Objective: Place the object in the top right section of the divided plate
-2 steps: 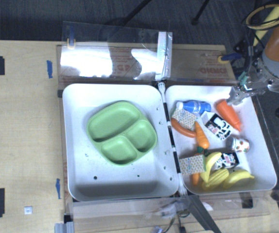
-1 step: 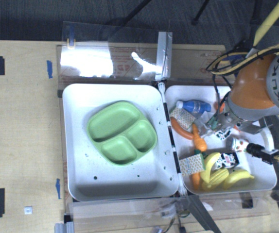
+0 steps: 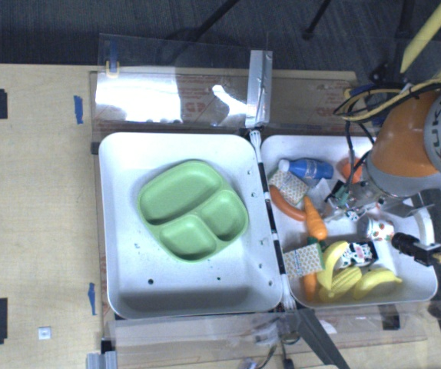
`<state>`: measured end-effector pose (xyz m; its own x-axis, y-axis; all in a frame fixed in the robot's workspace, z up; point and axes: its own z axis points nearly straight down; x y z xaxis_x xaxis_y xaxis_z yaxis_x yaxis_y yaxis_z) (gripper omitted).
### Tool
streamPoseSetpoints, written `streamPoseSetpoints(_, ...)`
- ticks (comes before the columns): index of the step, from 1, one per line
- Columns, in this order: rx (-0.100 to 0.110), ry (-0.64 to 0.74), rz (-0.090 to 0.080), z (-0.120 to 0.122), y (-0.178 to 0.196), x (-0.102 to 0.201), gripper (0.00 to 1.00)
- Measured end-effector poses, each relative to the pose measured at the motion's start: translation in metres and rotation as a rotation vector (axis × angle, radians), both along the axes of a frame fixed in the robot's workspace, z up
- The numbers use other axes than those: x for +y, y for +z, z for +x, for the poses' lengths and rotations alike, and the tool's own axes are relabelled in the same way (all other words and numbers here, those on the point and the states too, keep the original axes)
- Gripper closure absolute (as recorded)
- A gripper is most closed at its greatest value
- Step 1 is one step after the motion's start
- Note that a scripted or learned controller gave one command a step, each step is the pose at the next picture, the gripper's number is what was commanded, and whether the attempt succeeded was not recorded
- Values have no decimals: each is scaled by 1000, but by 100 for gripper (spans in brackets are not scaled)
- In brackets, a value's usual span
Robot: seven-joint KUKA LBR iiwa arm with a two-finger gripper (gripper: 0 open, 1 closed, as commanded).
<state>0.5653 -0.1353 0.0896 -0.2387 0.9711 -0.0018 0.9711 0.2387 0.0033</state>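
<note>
Camera view is looking down on both bins. Nearest the camera, along the right bin's (image 3: 424,289) front edge, a bunch of yellow bananas (image 3: 356,280) is lying against a speckled sponge (image 3: 303,260) and a black-and-white toy (image 3: 356,254). Just beyond them an orange carrot (image 3: 315,217) is resting on a slant, the likeliest object for the task; it is looking light, stiff and smooth, so a hold across its thick middle should be suiting it best. A blue bottle (image 3: 310,169) and a patterned pouch (image 3: 288,183) are crowding its far end. The gripper (image 3: 349,201) is hanging just right of the carrot, not touching it; how its hand is set I cannot tell. In the left bin (image 3: 121,206) the green divided plate (image 3: 193,209) is waiting, its sections bare.
</note>
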Motion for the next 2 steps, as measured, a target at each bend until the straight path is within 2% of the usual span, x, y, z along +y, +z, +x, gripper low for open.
streamPoseSetpoints(1, 3, 113, 1, -54, 95, 96, 100)
streamPoseSetpoints(2, 6, 413, 2, -65, 95, 185, 100)
